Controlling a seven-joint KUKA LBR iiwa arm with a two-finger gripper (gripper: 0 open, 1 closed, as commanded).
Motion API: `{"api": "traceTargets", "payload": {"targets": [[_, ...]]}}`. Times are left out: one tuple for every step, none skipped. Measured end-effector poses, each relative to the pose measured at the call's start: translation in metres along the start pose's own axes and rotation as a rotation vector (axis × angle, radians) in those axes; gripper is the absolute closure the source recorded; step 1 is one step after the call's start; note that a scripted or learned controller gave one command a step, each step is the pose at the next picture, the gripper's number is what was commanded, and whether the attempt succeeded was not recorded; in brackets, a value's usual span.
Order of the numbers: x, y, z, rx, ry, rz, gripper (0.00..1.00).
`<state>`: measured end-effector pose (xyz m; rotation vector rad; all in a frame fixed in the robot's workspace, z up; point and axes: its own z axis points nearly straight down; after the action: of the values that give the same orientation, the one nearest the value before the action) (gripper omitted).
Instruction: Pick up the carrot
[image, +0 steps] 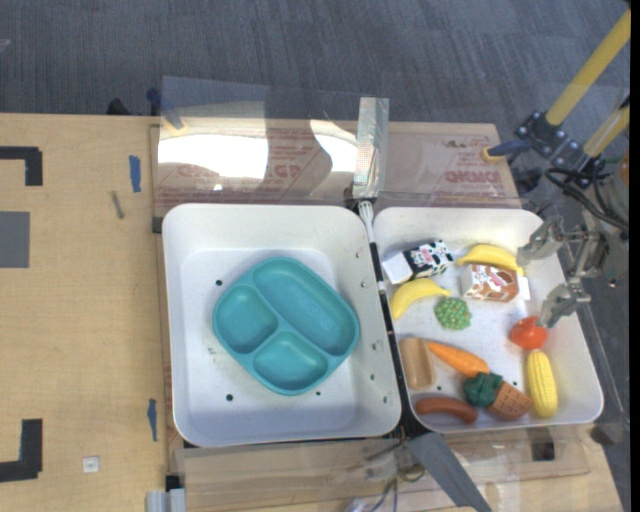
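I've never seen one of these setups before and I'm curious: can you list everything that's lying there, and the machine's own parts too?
White bins: 2, white, side by side; left bin, right bin.
Divided plate: 1, teal, left bin.
Bananas: 2, yellow, right bin; one at top, one left.
Cow-patterned item: 1, black and white, top.
Packet: 1, orange and white, under top banana.
Green vegetable: 1, middle.
Tomato: 1, red, right.
Carrot: 1, orange, centre.
Bread stick: 1, tan, beside carrot.
Corn: 1, yellow, right.
Sausage: 1, brown-red, bottom.
Hand: 1, grey, above tomato.
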<state>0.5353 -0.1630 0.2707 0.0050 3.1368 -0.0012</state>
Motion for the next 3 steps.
{"api": "traceTargets", "payload": {"targets": [[0.053,0.051,0.129,-0.005,0.014,0.056,0.00],[0.053,0.062,0.174,0.001,-0.007,0.077,0.00],[0.001,0.072,0.182,0.000,-0.002,0.075,0.00]]}}
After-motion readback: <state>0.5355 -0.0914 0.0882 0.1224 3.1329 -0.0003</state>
